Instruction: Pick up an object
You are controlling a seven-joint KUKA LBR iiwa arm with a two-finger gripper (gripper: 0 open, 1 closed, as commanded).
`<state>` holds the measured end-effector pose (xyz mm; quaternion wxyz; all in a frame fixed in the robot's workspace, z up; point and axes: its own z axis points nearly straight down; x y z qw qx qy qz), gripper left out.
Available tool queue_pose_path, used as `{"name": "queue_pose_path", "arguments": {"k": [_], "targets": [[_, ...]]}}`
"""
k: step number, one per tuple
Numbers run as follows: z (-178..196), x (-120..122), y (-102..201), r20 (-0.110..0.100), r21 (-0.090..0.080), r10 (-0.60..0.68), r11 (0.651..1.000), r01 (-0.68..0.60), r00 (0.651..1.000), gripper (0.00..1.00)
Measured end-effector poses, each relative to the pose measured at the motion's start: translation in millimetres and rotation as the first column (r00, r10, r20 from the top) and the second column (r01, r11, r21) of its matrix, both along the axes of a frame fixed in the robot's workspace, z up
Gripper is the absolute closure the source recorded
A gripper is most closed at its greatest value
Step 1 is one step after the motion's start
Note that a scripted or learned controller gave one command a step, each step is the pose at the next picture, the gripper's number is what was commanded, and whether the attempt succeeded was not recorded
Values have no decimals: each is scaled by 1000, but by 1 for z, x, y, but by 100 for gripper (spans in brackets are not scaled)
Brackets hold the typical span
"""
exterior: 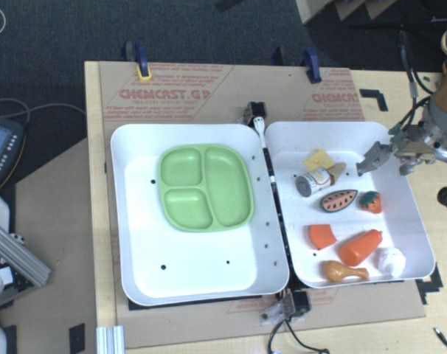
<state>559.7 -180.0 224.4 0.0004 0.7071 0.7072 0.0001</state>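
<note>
The right bin holds several toy foods: a yellow cheese wedge, a small can lying on its side, a watermelon slice, a strawberry, an orange block, a carrot, a drumstick and a white lump. My gripper hangs over the bin's upper right corner. It is open, its fingers spread with nothing between them. The nearest things are the cheese wedge to its left and the strawberry below it.
A green divided plate lies in the left bin. A black hinge strip runs between the two bins. Blue clamps stand at the board's far edge, and cables hang at the far right.
</note>
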Motion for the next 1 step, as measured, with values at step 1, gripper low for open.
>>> {"name": "queue_pose_path", "arguments": {"k": [1], "targets": [[-61, 2, 5, -4, 2, 1, 1000, -1, 1000, 0]]}}
